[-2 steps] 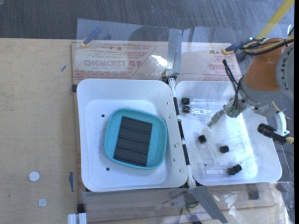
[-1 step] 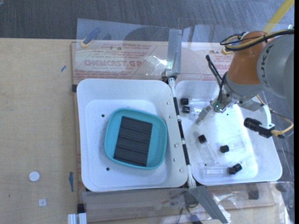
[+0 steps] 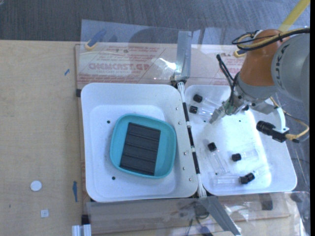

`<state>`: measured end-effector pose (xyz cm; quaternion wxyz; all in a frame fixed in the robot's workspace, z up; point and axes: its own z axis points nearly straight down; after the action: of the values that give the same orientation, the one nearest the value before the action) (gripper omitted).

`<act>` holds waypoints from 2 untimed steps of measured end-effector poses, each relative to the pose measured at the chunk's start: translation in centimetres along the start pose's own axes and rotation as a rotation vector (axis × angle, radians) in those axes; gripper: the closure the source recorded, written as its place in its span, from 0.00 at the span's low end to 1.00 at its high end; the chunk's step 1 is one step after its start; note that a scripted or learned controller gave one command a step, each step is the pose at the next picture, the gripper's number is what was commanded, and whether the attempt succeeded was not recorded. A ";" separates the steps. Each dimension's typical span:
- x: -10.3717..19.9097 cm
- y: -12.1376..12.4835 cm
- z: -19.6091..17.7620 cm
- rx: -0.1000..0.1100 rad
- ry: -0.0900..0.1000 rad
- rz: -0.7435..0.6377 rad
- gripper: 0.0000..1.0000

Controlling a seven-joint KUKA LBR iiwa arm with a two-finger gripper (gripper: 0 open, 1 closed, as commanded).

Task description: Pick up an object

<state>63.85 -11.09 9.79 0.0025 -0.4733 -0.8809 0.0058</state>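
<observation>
On the far left there is the pale wooden bench top (image 3: 34, 107), with a small white round disc (image 3: 36, 185) lying on it near the lower left and some blue marks on its surface. Above the bench, along the top of the view, the floor is grey carpet (image 3: 147, 1). Behind the bins a clear plastic sheet with red printed letters (image 3: 128, 63) lies flat on the bench. The left shallow white bin (image 3: 93, 132) holds a light blue plastic tray with rounded corners (image 3: 117, 132), and a dark grey ribbed rectangular block (image 3: 141, 148) lies inside this tray, a little tilted. The left bin touches the right shallow white bin (image 3: 280, 173) along a hinge-like seam in the middle. In the right bin several small clear plastic vials with black caps are scattered: two (image 3: 197, 98) near the upper left corner, one (image 3: 212, 146) near the middle, one (image 3: 236, 157) a little to its right, and one (image 3: 247, 178) near the front edge, each apart from the others. The grey arm with the orange band (image 3: 261, 65) comes in from the right and stands over the upper part of the right bin. Its two-finger gripper (image 3: 218, 114) points down to the left, close to the vials at the upper left, but it is too small and blurred to tell if it is open or closed, and I see nothing held in it. Black cables run around the wrist.
</observation>
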 end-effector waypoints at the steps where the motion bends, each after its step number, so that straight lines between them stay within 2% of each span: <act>1: 0.9 1.7 -3.6 0.004 -0.013 0.030 1.00; 2: 8.0 -2.5 -8.6 -0.012 0.002 -0.057 1.00</act>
<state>57.45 -5.75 18.45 0.0005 -0.4479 -0.8941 0.0001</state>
